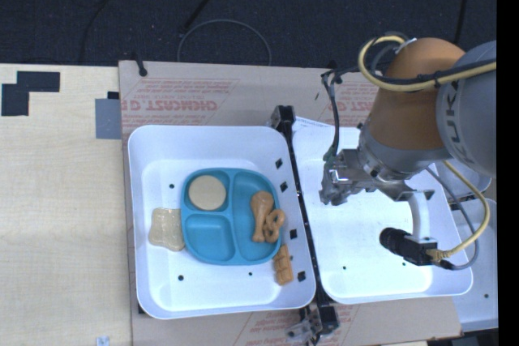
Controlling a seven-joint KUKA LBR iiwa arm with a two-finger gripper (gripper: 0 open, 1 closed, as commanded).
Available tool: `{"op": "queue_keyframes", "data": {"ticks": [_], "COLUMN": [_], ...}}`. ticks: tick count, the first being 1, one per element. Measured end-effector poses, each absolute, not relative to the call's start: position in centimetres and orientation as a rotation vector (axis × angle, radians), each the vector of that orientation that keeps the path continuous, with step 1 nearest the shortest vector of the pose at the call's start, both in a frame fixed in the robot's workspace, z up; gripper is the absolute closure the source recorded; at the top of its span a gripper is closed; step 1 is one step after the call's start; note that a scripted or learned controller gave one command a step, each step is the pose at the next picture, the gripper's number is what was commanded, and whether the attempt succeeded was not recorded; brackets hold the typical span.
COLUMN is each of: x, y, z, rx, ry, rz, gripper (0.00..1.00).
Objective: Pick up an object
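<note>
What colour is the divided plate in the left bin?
The divided plate is blue, seen clearly in the camera view.

A blue tray (212,239) with tan food pieces (265,215) sits in a white bin (154,150); the arm (418,105) is orange and grey.

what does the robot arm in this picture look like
The arm is grey with a wide orange band above the wrist. Yellow cable loops over the orange band, and another yellow cable curves down its right side. The gripper is dark grey metal, boxy, hanging over the right bin.
</note>
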State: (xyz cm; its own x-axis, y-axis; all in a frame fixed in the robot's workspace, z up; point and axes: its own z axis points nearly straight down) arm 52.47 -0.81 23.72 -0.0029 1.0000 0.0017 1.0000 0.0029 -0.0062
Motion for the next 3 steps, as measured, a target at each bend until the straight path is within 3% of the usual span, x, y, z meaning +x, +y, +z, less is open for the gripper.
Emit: {"op": "queue_keyframes", "data": {"ticks": [2, 3], "x": [54.8, 54.7], "y": [9.2, 9.1], "z": [23.3, 23.3], "rx": [-2.216, -2.217], "ry": [-2.224, -2.222], "rz": [0.002, 0.005], "gripper": [1.00, 0.00]}}
